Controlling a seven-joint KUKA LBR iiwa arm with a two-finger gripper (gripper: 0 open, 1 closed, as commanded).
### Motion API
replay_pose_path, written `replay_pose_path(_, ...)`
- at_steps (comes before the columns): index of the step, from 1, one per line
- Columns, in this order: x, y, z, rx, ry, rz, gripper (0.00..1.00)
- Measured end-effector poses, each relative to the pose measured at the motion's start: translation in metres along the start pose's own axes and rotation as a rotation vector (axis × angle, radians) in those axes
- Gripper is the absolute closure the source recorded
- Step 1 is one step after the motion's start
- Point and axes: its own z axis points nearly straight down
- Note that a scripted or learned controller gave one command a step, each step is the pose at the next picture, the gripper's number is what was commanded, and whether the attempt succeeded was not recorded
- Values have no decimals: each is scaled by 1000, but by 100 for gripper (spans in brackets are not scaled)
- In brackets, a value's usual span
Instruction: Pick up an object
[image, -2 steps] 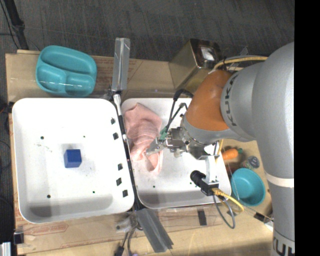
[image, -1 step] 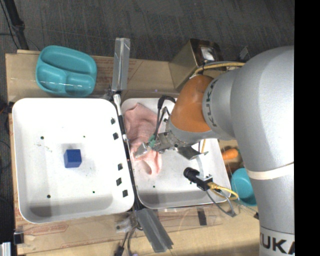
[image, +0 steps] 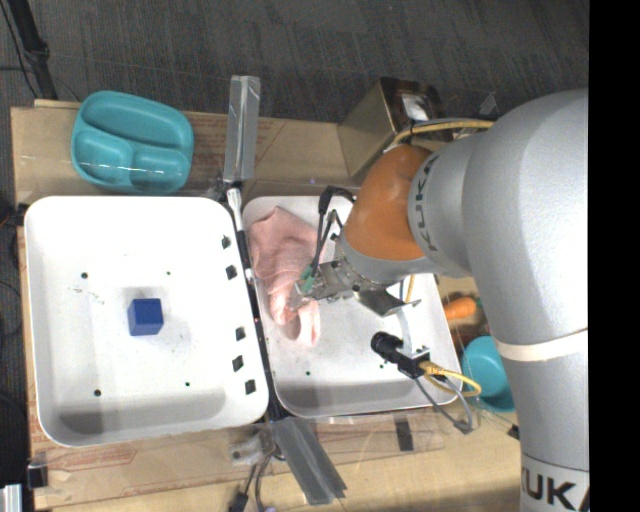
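We see the grey arm (image: 520, 250) reaching in from the right, its orange band (image: 385, 215) hanging over the right bin (image: 345, 385). Below that band the end effector (image: 312, 287) sits low over the left part of the right bin, right at a crumpled pink cloth (image: 280, 262). The cloth lies along the bin's left wall, stretching from near the back edge down toward the middle, and its lower end bunches up just beside the end effector. We cannot tell whether the end effector is spread or closed, since the wrist hides much of it, nor whether it has any hold on the cloth. A black cable fitting (image: 398, 352) juts out beneath the wrist over the bin floor. In the left bin (image: 60, 250) a small blue cube (image: 146, 315) rests alone on the floor, a little left of centre and well apart from the arm. On the tabletop (image: 205, 135) behind the left bin lies a teal divided tray (image: 132, 140). An orange thing (image: 460, 308) and a teal thing (image: 487, 368) peek out just past the right bin's right edge, partly hidden by the arm.
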Motion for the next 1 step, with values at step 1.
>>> replay_pose_path(1, 0, 0, 0, -1, 0, 0, 0)
